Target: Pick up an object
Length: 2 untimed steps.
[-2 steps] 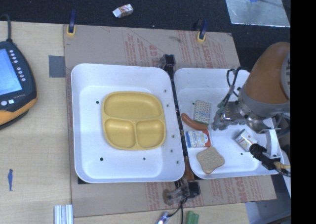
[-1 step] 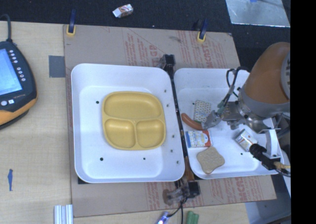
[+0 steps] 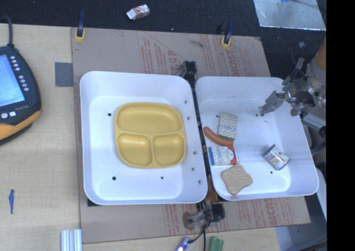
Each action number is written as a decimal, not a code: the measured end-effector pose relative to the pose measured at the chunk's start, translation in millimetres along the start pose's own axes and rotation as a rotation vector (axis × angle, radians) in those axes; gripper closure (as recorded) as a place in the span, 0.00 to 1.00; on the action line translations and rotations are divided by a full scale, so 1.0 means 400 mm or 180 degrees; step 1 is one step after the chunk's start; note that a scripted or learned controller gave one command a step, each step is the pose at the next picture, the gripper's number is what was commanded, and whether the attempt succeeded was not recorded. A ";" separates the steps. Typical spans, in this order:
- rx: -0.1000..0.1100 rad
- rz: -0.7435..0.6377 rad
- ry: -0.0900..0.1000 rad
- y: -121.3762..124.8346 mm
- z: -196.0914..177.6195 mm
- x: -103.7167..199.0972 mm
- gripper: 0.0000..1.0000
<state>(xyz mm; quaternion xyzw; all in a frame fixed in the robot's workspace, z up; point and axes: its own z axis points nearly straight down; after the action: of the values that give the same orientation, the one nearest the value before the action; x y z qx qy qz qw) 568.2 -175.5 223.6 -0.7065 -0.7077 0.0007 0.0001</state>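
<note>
1. Hand hangs over the upper right part of the right bin, reaching in from the right edge; I cannot tell how it is set, and nothing shows in its grip.
2. No single thing is named by the task, so any item in the right bin will do. The can lies nearest, below the hand and a little to the right, by the bin's right wall, tilted on its side.
3. The rest sit down and to the left, by the bin's left wall: a patterned packet, a sausage just beside it with its long axis running down to the right, a small carton under that, and a cracker lowest.
4. The left bin carries a yellow tray, well apart from the hand.
5. My judgement: the can calls for the shortest move, almost straight down the picture, though the wall leaves little room on its right.
</note>
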 end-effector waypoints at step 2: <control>0.0010 -0.0017 -0.0002 0.013 0.331 0.193 0.00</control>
<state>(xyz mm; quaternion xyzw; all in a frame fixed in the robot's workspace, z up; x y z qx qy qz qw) 573.1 -98.2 91.2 -0.7046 -0.7096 0.0020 0.0010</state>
